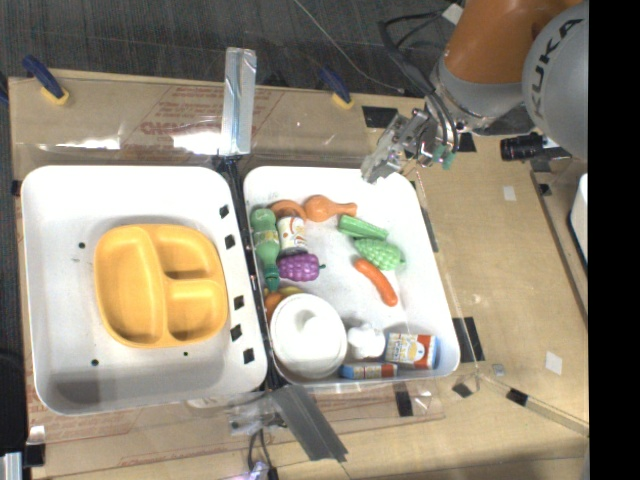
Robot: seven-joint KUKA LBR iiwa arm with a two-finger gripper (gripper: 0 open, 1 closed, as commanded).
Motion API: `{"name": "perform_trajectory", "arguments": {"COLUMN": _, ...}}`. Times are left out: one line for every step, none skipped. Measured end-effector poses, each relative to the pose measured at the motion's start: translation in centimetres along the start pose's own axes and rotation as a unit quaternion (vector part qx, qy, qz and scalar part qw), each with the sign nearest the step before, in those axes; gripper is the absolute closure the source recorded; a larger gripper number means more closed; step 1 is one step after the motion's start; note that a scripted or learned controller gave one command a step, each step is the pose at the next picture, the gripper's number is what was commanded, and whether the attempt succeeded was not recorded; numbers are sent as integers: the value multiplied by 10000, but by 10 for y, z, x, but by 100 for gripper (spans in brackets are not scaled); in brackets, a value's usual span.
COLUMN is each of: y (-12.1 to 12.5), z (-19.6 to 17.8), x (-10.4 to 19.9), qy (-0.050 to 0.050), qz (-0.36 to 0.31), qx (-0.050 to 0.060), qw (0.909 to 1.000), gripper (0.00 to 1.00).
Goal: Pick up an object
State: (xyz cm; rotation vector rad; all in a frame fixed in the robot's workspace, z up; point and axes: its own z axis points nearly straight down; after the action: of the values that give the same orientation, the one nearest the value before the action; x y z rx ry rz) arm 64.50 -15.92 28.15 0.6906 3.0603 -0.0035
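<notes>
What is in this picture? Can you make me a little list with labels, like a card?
left bin: holds a yellow divided tray
right bin: holds a pile of toy food and small containers
toys seen: purple grapes, orange carrot, green pickle-like piece, white bowl, small carton
arm: grey with an orange band, coming in from the right
gripper: above the far right corner of the right bin, with nothing between its fingers
task step: nothing picked up yet
</notes>
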Motion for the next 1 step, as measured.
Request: {"name": "perform_trajectory", "arguments": {"y": 13, "z": 20, "x": 55, "qy": 28, "qz": -745, "qx": -7, "qw": 9972, "gripper": 100}}
